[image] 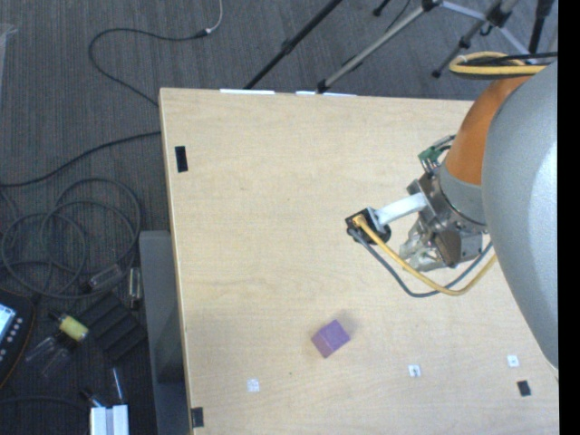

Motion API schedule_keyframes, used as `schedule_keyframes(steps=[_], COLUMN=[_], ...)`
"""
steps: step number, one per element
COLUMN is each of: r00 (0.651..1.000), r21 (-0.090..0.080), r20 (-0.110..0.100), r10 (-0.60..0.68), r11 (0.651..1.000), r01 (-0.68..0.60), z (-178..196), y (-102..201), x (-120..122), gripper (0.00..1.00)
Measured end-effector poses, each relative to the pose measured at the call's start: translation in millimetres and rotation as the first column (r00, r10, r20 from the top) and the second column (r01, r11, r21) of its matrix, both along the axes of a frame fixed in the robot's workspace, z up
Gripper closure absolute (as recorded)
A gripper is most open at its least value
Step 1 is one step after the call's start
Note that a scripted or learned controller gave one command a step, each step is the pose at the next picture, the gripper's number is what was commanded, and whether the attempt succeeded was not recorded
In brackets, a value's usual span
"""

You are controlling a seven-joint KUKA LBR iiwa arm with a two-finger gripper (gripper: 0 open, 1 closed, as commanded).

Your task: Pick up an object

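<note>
In the camera view we see a pale wooden bench [272, 198] with one small purple block [330, 338] lying on it, toward the near edge and a little left of the middle. It sits by itself on bare wood, turned at a slant to the bench edges.

Our grey arm [530, 225] comes in from the right, its orange band [471, 148] above the wrist. The tool [426, 252] hangs over the right half of the bench, well apart from the block, further from us and to its right, with a yellow cable looping beneath it. We cannot tell whether the tool is open or closed; nothing shows in it.

We judge the pickup not yet begun. To do it well, we should carry the tool nearer and left until it stands directly over the block, turn the wrist to match the block's slanted faces, then descend squarely so the block is not nudged aside.
</note>
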State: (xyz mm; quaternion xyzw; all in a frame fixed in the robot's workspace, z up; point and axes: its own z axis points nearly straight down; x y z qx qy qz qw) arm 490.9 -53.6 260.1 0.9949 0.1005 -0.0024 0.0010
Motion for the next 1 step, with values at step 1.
schedule_keyframes(steps=[1], r00=[0.997], r21=[0.003], r20=[-0.003], r10=[0.079], r11=[0.997], r01=[-0.079], z=[-77.9], y=[-15.8], x=[14.3], gripper=[1.00])
